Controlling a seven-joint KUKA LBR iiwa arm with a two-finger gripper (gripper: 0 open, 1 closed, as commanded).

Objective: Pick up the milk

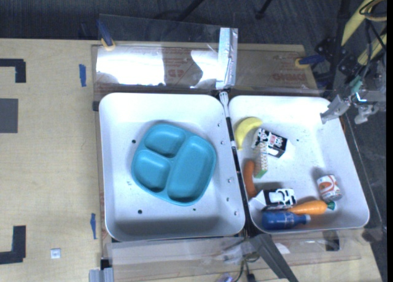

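Two black-and-white cow-patterned cartons lie in the right bin (350, 152). One milk carton (271, 142) lies tilted near the bin's middle, just right of a yellow banana (247, 129). A smaller carton (279, 198) rests near the front, above a blue bottle (284, 219). My gripper (334, 110) sits at the bin's far right corner, over the rim and well away from both cartons. Nothing shows in its grasp.
The left bin (116, 121) holds a blue divided plate (174, 162). In the right bin there are also an orange sausage (249, 178) along the left wall, a carrot (312, 207) and a small red-and-white can (328, 187). Cables and stands crowd the upper right.
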